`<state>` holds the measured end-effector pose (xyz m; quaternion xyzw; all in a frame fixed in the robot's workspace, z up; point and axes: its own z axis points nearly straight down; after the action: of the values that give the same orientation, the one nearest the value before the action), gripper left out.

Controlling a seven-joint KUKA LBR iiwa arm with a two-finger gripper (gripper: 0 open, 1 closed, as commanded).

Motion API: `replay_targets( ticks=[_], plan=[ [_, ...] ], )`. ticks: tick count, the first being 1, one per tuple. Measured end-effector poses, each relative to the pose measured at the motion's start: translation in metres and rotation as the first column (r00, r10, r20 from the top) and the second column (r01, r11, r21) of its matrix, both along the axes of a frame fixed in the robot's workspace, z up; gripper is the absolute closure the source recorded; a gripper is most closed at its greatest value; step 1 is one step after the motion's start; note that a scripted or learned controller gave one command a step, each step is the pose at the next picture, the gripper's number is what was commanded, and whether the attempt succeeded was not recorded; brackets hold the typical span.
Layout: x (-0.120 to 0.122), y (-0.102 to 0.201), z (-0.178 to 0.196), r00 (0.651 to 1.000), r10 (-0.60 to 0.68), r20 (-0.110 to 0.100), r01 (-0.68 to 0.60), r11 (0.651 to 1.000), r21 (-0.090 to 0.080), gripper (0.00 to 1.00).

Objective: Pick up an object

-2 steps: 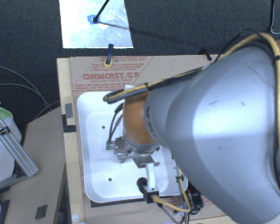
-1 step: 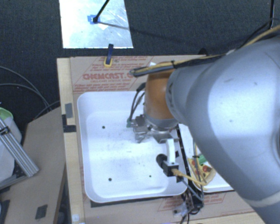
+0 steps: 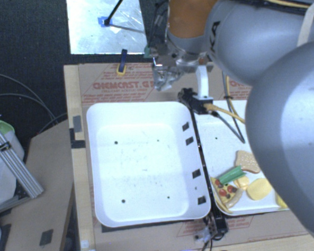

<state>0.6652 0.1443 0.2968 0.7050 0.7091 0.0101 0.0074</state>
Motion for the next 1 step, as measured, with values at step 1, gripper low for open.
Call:
replay_targets(
  ticks=[1],
  plan=[
    [-0.0271, 0.0354, -0.2057, 0.999, -0.001, -0.04, 0.001, 1.0, -0.005, 1.0]
  ],
)
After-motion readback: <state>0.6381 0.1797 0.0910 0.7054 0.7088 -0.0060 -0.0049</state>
